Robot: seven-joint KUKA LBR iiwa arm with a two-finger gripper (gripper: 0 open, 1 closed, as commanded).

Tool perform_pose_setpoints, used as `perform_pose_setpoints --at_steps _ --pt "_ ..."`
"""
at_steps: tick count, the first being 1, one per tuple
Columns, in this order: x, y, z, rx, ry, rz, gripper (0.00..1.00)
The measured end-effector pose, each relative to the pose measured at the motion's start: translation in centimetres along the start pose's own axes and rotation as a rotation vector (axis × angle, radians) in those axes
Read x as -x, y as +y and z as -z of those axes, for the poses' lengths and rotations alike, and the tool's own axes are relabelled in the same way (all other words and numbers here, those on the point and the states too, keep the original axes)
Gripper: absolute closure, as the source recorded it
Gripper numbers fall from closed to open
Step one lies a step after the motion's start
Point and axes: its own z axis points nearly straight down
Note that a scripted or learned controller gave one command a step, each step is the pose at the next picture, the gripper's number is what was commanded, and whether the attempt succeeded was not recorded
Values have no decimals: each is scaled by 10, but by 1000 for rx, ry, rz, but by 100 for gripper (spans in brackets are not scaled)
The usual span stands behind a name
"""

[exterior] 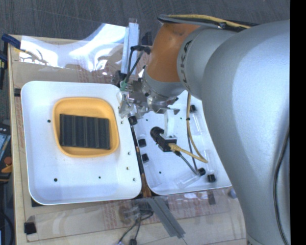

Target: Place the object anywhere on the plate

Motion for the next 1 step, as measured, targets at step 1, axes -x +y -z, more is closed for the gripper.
perform_pose_setpoints --at_steps 1 --pt "0 0 0 1 0 -1 0"
